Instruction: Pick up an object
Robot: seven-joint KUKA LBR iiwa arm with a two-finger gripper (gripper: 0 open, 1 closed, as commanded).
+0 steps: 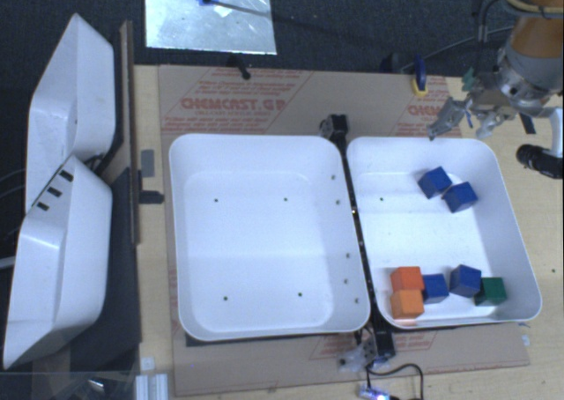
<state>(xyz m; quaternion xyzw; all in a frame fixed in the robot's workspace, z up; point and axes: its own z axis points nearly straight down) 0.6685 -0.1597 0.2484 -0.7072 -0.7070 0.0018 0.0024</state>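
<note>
While the gripper [458, 116] hangs over the right bin's [507, 191] far rim, fingers spread and nothing between them, two blue blocks [447, 189] sit touching near that bin's far edge; orange blocks [406, 291], two more blue [451, 284] and a green one [492, 290] line the near edge.

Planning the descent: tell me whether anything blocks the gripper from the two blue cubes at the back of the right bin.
Nothing visible does. The gripper hangs above the right bin's far rim, and the two blue cubes lie uncovered on bare floor, with the other blocks at the near wall.
</note>
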